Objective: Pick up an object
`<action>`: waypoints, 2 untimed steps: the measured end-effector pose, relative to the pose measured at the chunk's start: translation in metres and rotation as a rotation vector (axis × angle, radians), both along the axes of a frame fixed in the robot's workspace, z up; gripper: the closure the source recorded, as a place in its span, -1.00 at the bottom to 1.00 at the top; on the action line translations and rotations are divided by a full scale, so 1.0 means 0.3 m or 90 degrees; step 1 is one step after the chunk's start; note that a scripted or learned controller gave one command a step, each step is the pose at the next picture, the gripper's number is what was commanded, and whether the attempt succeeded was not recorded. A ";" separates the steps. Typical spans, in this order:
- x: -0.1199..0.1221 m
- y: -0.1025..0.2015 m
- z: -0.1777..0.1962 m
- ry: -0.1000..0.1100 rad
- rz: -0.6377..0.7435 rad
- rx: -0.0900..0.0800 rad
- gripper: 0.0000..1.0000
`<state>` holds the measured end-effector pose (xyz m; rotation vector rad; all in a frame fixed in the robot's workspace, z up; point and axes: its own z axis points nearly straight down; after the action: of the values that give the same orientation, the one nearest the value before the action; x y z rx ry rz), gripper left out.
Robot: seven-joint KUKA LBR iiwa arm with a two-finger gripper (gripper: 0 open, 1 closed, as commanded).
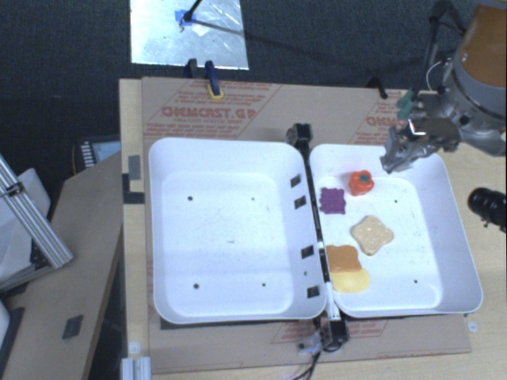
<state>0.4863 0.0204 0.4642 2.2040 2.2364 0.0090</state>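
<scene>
Nearest to us in the right bin (444,212) lies a flat orange-and-yellow piece (346,268), hard against the divider (315,236) between the two bins. Just beyond it sits a tan toast-shaped piece (371,234), then a purple piece (332,201), and farthest back a small red-orange tomato (361,182). All four lie in the left half of that bin; the left bin (226,228) holds none of them.

Farthest off, the gripper (398,158) hangs over the right bin's back edge, right of the tomato and apart from every piece. We cannot tell whether its fingers are spread or pressed together, and nothing shows between them.

We judge the step in hand to be the approach. The tomato looks the best target: nearest the gripper, rounded and raised, with bare floor around it. We would centre over it, align the fingers to straddle it, and descend straight. The flat pieces by the divider would likely be harder, since the wall crowds one finger.
</scene>
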 end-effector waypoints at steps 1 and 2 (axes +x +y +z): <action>0.000 0.247 -0.048 0.003 -0.003 -0.001 1.00; -0.001 0.483 -0.084 0.003 -0.002 -0.001 1.00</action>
<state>0.4859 0.1653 0.4392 2.2090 2.2350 0.0027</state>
